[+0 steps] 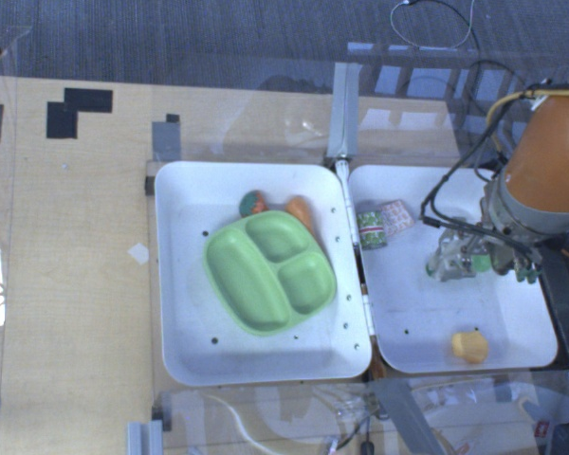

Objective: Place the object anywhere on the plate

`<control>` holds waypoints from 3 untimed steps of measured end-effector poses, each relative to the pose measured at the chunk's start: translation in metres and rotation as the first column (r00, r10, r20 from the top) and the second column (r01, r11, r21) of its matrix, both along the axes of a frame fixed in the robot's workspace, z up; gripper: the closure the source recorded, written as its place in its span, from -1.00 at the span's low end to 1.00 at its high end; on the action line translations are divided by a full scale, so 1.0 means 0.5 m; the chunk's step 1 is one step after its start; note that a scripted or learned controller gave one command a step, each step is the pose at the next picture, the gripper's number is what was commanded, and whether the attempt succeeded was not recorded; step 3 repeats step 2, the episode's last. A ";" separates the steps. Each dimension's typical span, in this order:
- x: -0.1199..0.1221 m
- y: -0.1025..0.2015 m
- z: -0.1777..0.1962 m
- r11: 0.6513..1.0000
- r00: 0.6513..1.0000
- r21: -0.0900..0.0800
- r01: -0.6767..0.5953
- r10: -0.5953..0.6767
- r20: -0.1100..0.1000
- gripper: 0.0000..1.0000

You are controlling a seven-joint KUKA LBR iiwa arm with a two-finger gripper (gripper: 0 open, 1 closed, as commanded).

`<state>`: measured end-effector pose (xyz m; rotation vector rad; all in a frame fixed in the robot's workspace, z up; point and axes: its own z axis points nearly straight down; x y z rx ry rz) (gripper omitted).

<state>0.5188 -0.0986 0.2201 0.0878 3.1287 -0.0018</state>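
Two white bins sit side by side on the desk (85, 254). The left bin (185, 349) has a green plate (268, 271) with three sections in it. Behind the plate, touching its far rim, are a small green and orange thing (253, 202) and an orange thing (300, 211). The right bin (408, 344) has a small packet (383, 223) near its far left corner and a little yellow object (469, 346) near its front edge. The gripper (452, 262) is low over the middle of the right bin, and I cannot tell if it is apart or together, or if anything is in it. There is a bit of green close to it, but it is too blurry to say what that is. The task does not say which thing to move. The yellow object is my guess, since it lies alone with room all around. It looks small, round and light, maybe a bit soft. It could roll or slip, so a gentle squeeze across its middle from above seems best. The packet looks flat and crinkly, and it would be harder to pinch. The plate is well apart from both, over in the other bin.
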 end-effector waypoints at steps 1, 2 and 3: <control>0.142 0.123 -0.068 0.985 0.985 0.004 0.172 -0.172 -0.003 1.00; -0.060 0.064 -0.068 0.991 0.991 0.002 0.137 -0.137 -0.004 1.00; -0.060 0.064 -0.068 0.991 0.991 0.002 0.137 -0.137 -0.004 1.00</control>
